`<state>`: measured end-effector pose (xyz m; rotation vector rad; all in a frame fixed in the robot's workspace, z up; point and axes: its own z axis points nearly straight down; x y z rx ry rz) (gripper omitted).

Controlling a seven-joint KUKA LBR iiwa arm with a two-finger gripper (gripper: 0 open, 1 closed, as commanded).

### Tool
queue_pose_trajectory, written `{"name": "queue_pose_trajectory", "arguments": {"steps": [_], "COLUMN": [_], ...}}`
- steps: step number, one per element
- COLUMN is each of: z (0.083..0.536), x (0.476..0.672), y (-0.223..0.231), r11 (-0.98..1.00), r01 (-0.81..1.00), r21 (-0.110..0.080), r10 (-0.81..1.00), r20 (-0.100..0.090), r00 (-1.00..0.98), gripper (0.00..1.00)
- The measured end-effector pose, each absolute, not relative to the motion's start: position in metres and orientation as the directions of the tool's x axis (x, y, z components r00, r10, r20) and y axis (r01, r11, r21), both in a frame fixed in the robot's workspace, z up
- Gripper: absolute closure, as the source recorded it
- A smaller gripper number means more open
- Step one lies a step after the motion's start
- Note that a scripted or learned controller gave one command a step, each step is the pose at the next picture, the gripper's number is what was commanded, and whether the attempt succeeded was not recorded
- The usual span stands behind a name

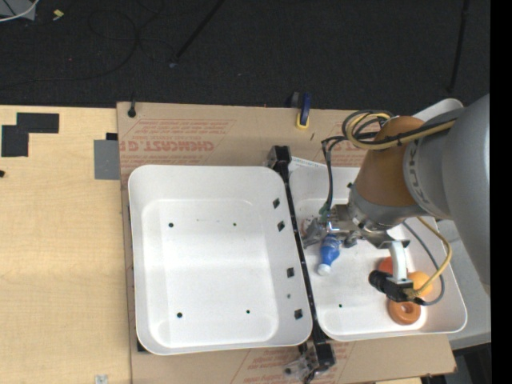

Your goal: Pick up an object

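My gripper [318, 232] reaches down into the right bin [448, 322], close to its left wall, under the grey arm with the orange band. A small blue object with a white end [329, 256] lies just below and right of the gripper, touching or nearly touching it; I cannot tell whether it is gripped. An orange ring-shaped piece [405, 311] rests near the bin's front right corner. A yellow-orange round thing [422, 283] and a small red piece [386, 265] sit just behind it. The arm hides the back part of this bin.
The left bin [152, 214] stands beside the right one, with black clips [290, 272] along the shared wall. Both rest on a cardboard sheet [200, 130]. A blue and yellow clamp [303, 111] holds the sheet's back edge.
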<state>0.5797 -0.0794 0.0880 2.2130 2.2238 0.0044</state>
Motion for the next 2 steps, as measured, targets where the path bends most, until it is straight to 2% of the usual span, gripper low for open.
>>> {"name": "queue_pose_trajectory", "arguments": {"steps": [1,2], "z": [0.0882,0.0974], "x": [0.6383,0.6359], "y": [-0.0992,-0.0993], "r11": [0.004,0.006], "r01": [1.000,1.000], "r21": [0.002,-0.004], "r10": [1.000,1.000], "r20": [-0.001,0.000], "r00": [-0.004,-0.006], "gripper": [0.00,1.00]}}
